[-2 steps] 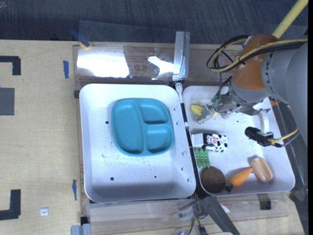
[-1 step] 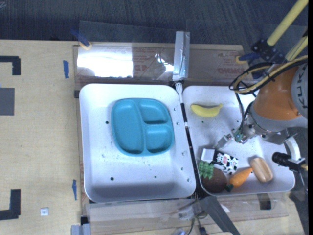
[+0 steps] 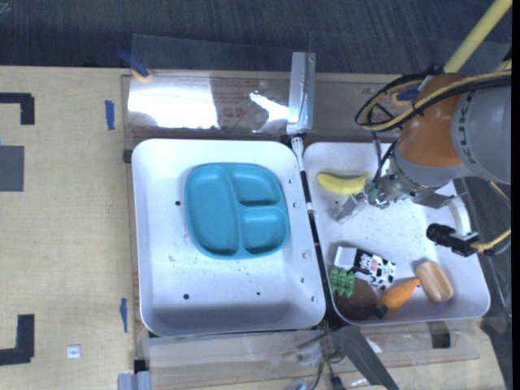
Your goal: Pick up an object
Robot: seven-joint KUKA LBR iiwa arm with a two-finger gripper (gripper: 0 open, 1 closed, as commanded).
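**Tool low in the right bin, next to the banana**

Nearest you, along the lower wall of the right bin (image 3: 479, 303), lies a cluster of small things: a brown round item with green leaves (image 3: 354, 296), an orange carrot-like piece (image 3: 399, 294) touching it on the right, a tan bread-roll shape (image 3: 434, 280) just beyond that, and a black-and-white patterned box (image 3: 374, 268) lying flat behind them. They sit close together, several of them touching.

Further back in the same bin you see a yellow banana (image 3: 341, 183) near the upper left corner, close to the divider between the bins. The tool (image 3: 354, 204) sits just below and to the right of the banana, low over the white floor. You cannot tell from this slanted view whether its fingers are spread or pressed together, and nothing is visibly pinched between them. The banana looks just beside the tool rather than in it.

The arm (image 3: 479, 136) comes in from the right, grey with its orange band (image 3: 426, 140) above the wrist, and yellow and black cables loop over it.

In the left bin (image 3: 154, 218) a blue divided plate (image 3: 237, 210) lies flat near the middle, well apart from everything in the right bin.

Both bins rest on the pale wooden bench (image 3: 65, 218), which carries black corner marks and bits of blue tape at the left.
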